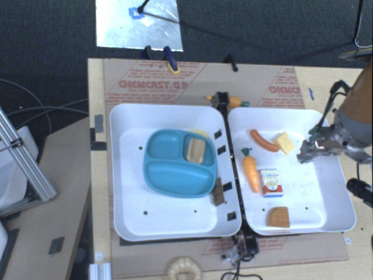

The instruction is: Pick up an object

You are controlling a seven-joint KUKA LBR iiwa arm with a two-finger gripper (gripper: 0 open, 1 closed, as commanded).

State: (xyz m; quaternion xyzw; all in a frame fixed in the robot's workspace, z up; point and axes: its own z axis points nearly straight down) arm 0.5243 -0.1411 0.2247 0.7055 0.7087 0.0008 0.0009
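Note:
The right bin (335, 212) holds an orange sausage (264, 140), a yellow cheese wedge (285, 143), a carrot (250, 171), a small red and white carton (270, 182) and a brown waffle piece (278, 217). My gripper (311, 149) hangs over the right side of this bin, a little right of the cheese wedge, with nothing seen between its fingers. The left bin (125, 174) carries a blue divided plate (178, 162) with a tan bread piece (196, 150) in its upper right compartment.
A small brown object (218, 192) lies by the left bin's right wall. A yellow item (233, 102) sits behind the bins at the centre clamp. A coiled ring (183, 269) lies in front of the bench board. A metal frame (20, 162) stands at the left.

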